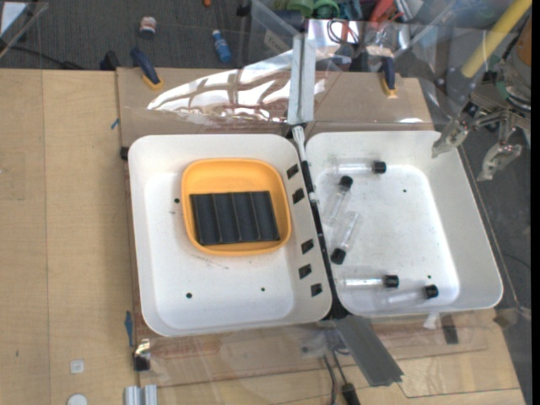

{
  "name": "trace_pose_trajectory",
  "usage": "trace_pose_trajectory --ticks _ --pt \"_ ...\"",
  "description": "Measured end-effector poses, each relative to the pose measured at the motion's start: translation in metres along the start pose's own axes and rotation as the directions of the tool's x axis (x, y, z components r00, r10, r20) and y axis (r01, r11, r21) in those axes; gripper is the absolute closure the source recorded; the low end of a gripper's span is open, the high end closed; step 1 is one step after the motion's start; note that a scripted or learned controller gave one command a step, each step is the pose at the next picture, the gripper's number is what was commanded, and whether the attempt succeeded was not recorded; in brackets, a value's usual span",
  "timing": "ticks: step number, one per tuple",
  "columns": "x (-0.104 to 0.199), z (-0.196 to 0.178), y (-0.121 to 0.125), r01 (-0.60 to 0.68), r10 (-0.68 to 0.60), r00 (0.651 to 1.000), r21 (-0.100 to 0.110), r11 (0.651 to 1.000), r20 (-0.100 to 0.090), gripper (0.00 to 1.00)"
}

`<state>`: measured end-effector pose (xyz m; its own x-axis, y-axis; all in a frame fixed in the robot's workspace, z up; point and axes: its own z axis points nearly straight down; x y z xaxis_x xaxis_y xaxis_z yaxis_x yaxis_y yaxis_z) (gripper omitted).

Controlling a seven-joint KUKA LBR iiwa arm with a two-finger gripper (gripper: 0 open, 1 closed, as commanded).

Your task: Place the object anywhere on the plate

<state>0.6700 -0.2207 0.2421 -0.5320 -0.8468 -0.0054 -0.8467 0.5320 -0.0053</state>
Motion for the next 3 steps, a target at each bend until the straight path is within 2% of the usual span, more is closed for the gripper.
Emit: trace_pose_trajectory --ticks 3 --pt "-0.0001 0.0040 0.0005 0.092 -0.092 0.996 -0.004 0.996 0.000 0.00"
